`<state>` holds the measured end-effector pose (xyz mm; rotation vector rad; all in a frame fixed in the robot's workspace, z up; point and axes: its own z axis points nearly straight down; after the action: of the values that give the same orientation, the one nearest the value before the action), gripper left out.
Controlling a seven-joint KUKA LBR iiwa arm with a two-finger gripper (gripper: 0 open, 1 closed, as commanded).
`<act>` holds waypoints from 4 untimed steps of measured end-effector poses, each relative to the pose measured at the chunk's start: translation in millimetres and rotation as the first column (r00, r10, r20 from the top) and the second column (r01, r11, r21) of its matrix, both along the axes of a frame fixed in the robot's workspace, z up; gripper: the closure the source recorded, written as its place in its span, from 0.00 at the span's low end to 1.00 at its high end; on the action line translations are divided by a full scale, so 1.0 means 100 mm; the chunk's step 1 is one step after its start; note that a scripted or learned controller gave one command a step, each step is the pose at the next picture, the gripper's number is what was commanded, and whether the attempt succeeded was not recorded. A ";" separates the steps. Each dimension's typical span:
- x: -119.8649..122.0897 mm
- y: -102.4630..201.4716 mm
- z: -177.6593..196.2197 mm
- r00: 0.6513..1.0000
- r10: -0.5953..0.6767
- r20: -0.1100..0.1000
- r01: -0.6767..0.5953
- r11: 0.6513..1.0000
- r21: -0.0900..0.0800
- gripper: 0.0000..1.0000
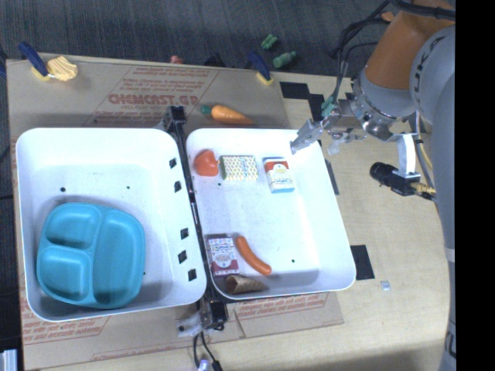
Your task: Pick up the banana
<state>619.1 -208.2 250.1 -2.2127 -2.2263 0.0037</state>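
banana (62,69): stubby, pale yellow, on cardboard (116,91) past left bin's (31,153) far-left corner, outside both bins | cardboard: red print "CHEMCAST" | left bin: glossy blue sectioned tray (93,255) | right bin (325,230): red tomato (205,163), small printed boxes | gripper (307,137): over right bin's far-right rim, grip state unreadable, nothing seen held

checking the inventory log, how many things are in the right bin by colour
orange or red: 2, the tomato and the hot dog
boxes with mixed print: 3, at
brown: 1, the item at the front edge
total: 6
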 end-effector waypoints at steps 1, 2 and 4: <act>-0.53 0.61 -0.64 0.976 -0.218 -0.002 0.218 0.976 0.001 0.00; -0.44 1.12 -1.59 1.000 0.001 -0.002 -0.001 1.000 0.001 0.00; -0.18 1.14 -1.48 0.991 0.133 0.001 -0.133 0.991 0.000 1.00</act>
<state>600.9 -94.2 102.1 -2.0603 -2.3691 0.0035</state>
